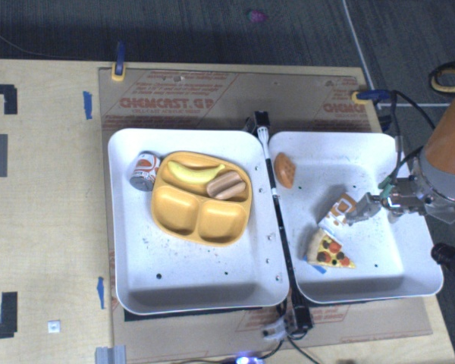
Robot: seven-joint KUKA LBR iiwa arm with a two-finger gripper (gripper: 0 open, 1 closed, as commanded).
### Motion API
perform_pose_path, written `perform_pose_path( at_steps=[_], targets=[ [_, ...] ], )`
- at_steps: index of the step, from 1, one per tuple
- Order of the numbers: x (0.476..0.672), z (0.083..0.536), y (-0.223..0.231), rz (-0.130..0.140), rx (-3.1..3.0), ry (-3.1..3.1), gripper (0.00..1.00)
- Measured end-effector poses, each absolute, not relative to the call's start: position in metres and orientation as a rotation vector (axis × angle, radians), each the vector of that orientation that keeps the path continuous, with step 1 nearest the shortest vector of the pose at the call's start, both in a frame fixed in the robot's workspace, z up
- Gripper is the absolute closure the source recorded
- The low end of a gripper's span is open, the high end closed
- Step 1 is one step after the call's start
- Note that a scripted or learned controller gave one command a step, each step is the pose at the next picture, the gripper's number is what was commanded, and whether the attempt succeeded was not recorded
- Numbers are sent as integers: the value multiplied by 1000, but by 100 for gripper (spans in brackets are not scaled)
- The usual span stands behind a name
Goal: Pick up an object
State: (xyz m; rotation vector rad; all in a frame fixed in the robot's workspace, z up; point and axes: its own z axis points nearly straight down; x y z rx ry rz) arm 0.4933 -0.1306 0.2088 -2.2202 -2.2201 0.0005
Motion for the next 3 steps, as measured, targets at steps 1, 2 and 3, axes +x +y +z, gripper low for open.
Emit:
perform_pose_path(
  at_steps=[1,2,3],
  targets=[
    [585,93,-151,-1,-2222,-2223,0],
    [507,90,-138,-10,-2229,-2229,0],
    [508,100,-141,-10,-2238,-2231,100]
  ],
)
